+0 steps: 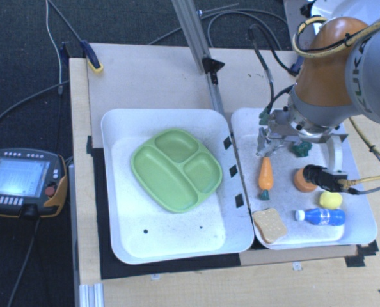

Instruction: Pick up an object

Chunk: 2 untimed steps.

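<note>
End effector (270,144) hangs low over the rear of the right bin (364,230), on the arm reaching in from the right. How far open it is can't be told from this angle, and no obj is visibly in its grip. It sits just above the top end of a carrot (265,173); contact can't be confirmed.

The carrot lies lengthwise near the bin's left wall, well apart from its neighbours. That prob. makes it the easiest pick here, and likely the target.

A teal item (300,149) sits just right of the end effector, partly under the wrist. Further right and nearer the front are an orange ball (301,181), a yellow ball (331,200), and a blue bottle (321,217) on its side. A bread slice (270,225) rests in the front-left corner. All are loose and spread out, apparently as pick options.

The left bin (132,235) holds a green divided plate (176,169), lying flat and away from the arm. Both bins sit side by side on a pale tabletop (145,75).
</note>
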Each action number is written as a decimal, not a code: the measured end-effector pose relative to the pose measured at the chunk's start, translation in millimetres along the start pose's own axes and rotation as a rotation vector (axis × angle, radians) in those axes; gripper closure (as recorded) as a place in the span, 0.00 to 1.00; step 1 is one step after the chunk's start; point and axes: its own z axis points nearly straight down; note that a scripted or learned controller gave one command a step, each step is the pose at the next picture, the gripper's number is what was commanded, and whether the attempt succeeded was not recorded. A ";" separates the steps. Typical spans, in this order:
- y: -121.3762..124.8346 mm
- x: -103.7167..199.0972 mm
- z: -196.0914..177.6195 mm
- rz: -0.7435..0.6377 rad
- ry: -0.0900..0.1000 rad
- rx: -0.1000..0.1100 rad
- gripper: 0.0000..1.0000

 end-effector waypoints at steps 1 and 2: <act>-8.8 44.8 3.4 -0.001 0.000 0.000 1.00; -24.4 93.8 -10.4 -0.002 0.001 -0.002 1.00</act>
